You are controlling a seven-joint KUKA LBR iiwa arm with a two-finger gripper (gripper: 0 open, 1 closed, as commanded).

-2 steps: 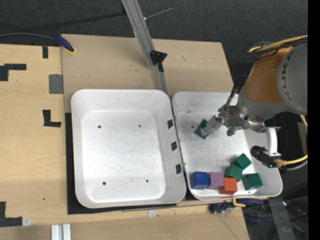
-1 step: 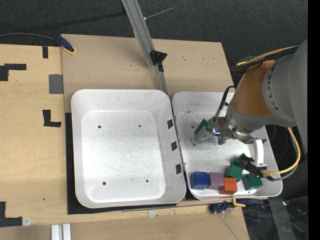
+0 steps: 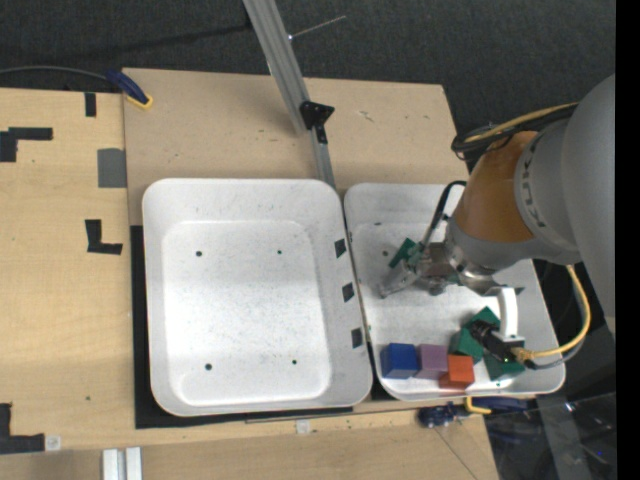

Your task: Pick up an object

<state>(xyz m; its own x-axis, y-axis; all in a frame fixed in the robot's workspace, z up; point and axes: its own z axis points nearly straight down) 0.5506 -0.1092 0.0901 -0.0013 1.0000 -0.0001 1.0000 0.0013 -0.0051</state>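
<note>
Counter, right bin (image 3: 372, 208): claw (image 3: 405, 273) low over floor, finger state cannot be told; green piece (image 3: 405, 253) touching, just beyond.

The grey arm (image 3: 580, 178) comes in from three o'clock, its orange band (image 3: 492, 203) sitting just above the wrist. The wrist angles down toward nine o'clock, and the gripper (image 3: 400, 273) hangs low, its metal fingers (image 3: 392, 286) pointing out toward eight o'clock.
</note>
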